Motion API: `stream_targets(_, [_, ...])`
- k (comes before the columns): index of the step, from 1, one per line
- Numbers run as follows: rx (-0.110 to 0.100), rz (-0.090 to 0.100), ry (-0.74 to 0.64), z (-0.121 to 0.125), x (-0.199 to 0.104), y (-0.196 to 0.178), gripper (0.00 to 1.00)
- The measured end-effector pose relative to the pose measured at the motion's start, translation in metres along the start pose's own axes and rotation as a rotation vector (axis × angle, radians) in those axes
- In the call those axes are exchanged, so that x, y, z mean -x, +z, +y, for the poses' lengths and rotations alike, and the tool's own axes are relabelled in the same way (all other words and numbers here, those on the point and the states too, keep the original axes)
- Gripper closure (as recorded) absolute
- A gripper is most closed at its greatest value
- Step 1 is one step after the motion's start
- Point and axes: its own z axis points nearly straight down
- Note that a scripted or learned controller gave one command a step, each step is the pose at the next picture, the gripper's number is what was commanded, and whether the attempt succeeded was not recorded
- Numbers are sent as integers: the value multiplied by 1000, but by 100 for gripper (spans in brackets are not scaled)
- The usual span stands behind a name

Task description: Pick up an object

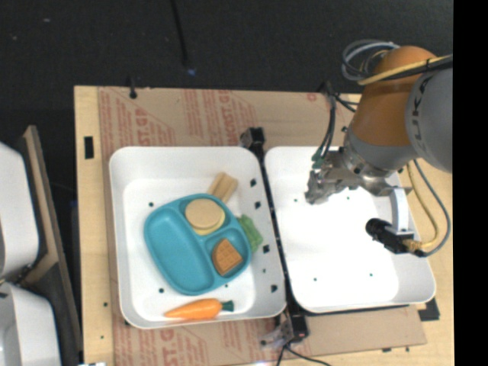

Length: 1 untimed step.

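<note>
On the left of the bench [95, 204] sits the left bin [126, 280], and everything that could be picked lies in it. A blue tray [171, 254] takes up its middle, tilted a little. A round biscuit [205, 214] rests in the tray's far compartment, and a brown waffle [227, 256] in the right one. A tan block [223, 185] lies just beyond the tray's far edge, touching or nearly touching it. A green piece [252, 233] pokes out from the tray's right side. A carrot [197, 309] lies along the near wall, apart from the tray.

Between the bins runs a dark divider [268, 204], with a black clip at its far end.

The right bin [412, 284] holds only the arm's working end. The jaws [316, 191] hang over its far left corner, close to the divider, and nothing is seen between them. Whether they are spread or pressed together cannot be told from this angle.

By this showing the pick is not yet done: no object is lifted, and the jaws are over the wrong bin. What is left is to cross the divider, come down on one object and close on it.

For room, the carrot looks easiest, having bare floor on its far side, though the near wall crowds it. The block sits in open floor at the far side. The biscuit and waffle lie flat inside tray rims, which leaves little for the jaws to get around.
</note>
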Motion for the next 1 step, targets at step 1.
stream_targets(1, [0, 0, 1, 15, -48, 6, 100])
